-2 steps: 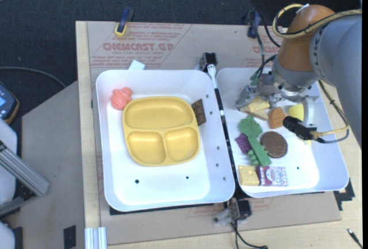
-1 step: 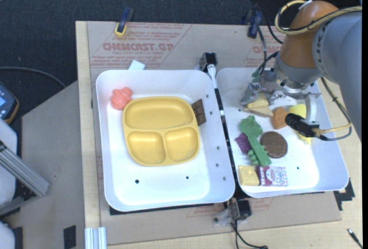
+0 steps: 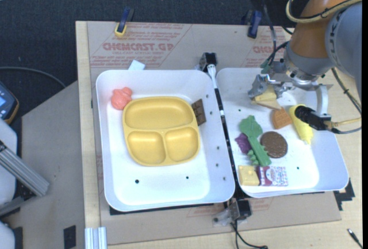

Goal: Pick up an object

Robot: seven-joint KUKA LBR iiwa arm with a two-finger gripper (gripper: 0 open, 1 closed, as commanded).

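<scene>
**Hovering tool low over the pale wedge in the right bin**

Hanging at the far end of the right bin, the tool sits just above a pale yellow wedge; whether it is wide or narrow I cannot tell. The wedge lies directly below it, slightly toward the counter's near edge, its long axis running roughly left to right. Nothing shows held. Just beside the wedge, nearer the counter's right edge, lie an orange piece and a banana, close enough to be nudged. Farther toward the near edge lie a green toy, a brown disc and a small carton. The left bin holds a yellow divided plate and a pink toy.
</scene>
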